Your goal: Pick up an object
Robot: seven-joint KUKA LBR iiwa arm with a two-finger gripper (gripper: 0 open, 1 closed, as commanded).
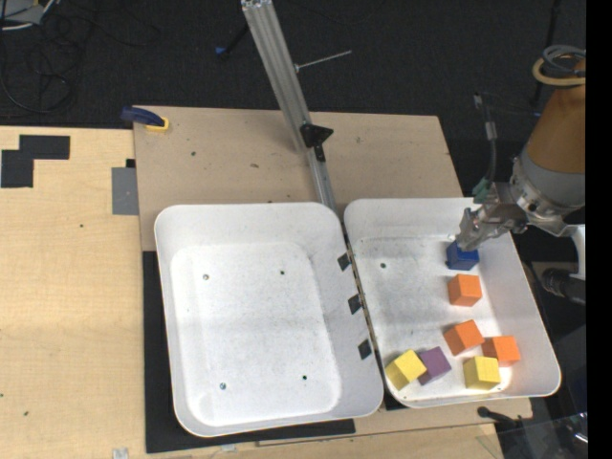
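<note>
In the right bin (pixel 411 285) lie several small blocks. A blue block (pixel 463 255) sits near the bin's far right part, directly under my gripper (pixel 469 238), whose tips reach down to the block's top. Below it lies an orange block (pixel 465 289). Closer to the front edge are a second orange block (pixel 463 336), a third orange block (pixel 503 349), a purple block (pixel 435 362) and two yellow blocks (pixel 405 367) (pixel 481 372). The arm comes in from the right, its orange band (pixel 559 132) above the wrist.
The left bin (pixel 253 323) lies beside the right one, joined by black clips (pixel 355 303) along the shared rim. A slanted aluminium rail (pixel 287 84) rises behind the bins. A blue and yellow clamp (pixel 145 118) sits at the bench's far left corner.
</note>
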